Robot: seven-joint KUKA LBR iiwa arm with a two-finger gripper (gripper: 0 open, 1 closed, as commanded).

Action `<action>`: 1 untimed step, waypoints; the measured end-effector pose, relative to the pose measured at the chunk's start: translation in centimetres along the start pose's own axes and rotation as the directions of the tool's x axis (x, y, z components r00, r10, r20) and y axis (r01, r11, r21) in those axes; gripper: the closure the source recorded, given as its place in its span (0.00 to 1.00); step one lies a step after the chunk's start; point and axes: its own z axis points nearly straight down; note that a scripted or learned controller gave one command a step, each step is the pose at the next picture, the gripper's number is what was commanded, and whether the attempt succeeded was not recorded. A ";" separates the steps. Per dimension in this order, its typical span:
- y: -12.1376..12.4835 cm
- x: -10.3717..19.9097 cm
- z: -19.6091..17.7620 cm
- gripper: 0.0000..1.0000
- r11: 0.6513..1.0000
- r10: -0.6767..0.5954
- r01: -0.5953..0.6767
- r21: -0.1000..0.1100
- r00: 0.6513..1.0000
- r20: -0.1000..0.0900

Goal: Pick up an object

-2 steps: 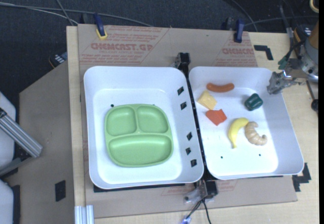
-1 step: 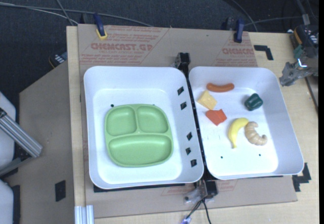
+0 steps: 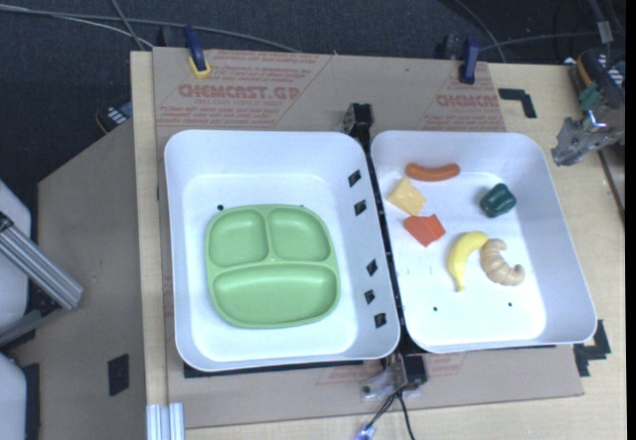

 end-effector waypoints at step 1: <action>-0.9 5.3 -0.2 1.00 1.000 -0.004 0.004 0.005 1.000 -0.004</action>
